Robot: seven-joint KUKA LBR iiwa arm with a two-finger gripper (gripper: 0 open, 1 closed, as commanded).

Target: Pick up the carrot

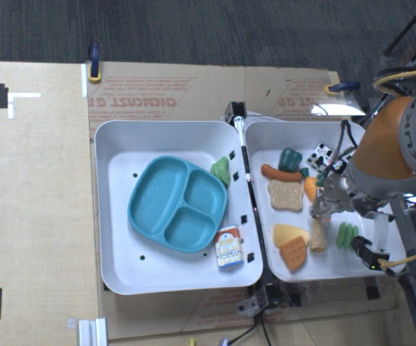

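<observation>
The carrot, a small orange piece, lies in the right bin between a bread slice and the arm. My gripper is down in that bin, just right of and slightly below the carrot, close to it or touching it. The wrist and the orange band above it cover the bin's right part. From this angle nothing shows as held.
The right bin also holds a sausage, a dark green pepper, a cheese wedge, an orange cracker, a tan stick and a green piece. The left bin has a blue divided plate, a lettuce leaf and a small carton.
</observation>
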